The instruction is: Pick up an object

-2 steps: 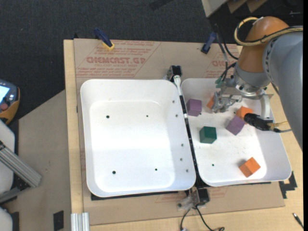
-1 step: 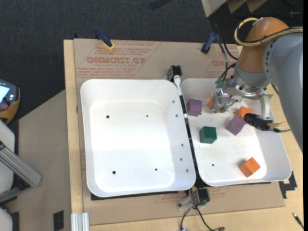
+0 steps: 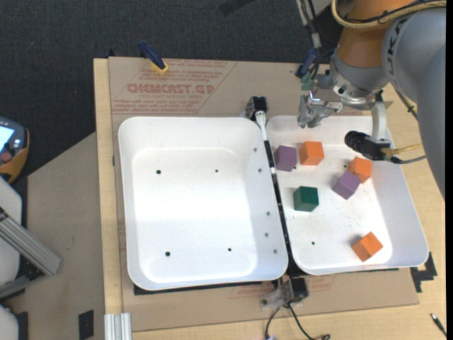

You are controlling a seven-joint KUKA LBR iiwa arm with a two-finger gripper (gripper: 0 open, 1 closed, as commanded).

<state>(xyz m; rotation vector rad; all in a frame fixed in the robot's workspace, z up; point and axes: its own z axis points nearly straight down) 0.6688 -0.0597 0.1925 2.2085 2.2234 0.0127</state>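
Gripper (image 3: 310, 115) at right bin (image 3: 396, 261) far edge, jaw state can't tell, nothing visibly held. Purple cube (image 3: 286, 158) touching orange cube (image 3: 311, 153) just below; green cube (image 3: 306, 198) mid-bin.

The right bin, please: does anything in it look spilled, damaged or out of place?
Nothing stands out. The right bin holds six loose blocks, scattered at various angles but all inside its rim: three orange, two purple, one green. The gripper sits above its far edge.

Bright, even light from above; the left bin (image 3: 191, 197) gleams near-white (mild glare on its floor), the blocks beside it cast short soft shadows.
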